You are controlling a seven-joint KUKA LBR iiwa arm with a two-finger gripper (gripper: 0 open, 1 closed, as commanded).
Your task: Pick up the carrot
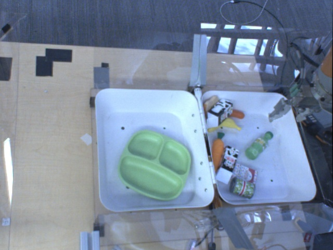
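Against the left wall of the right-hand bin (304,189) lies the carrot (218,154), orange, long axis running up and down the view, its green top pointing to the far side. It is crowded. A small black-and-white carton (229,159) sits just beside it on the right, apparently touching, and a yellow banana (229,125) lies across just above its green end. Farther up are a black-and-white cube (220,109) and something reddish beside it; below the carton sit a white block and a can with a green and red label (243,186). A green bottle (258,146) lies tilted near the middle of the bin, apart from the rest. The left-hand bin (112,113) holds a green divided plate (155,164).

The gripper (278,112) hangs over the far right corner of the carrot's bin, well apart from the carrot, and carries nothing; from here I cannot tell how wide it stands.

As I judge it, the reach has hardly begun. To do it well, the arm should cross the bin above the bottle, then come down over the carrot's middle, closing across its narrow width. The tight spots are the bin wall on one side and the carton on the other, so a straight, centred descent looks safest; drifting right would likely catch the carton instead.
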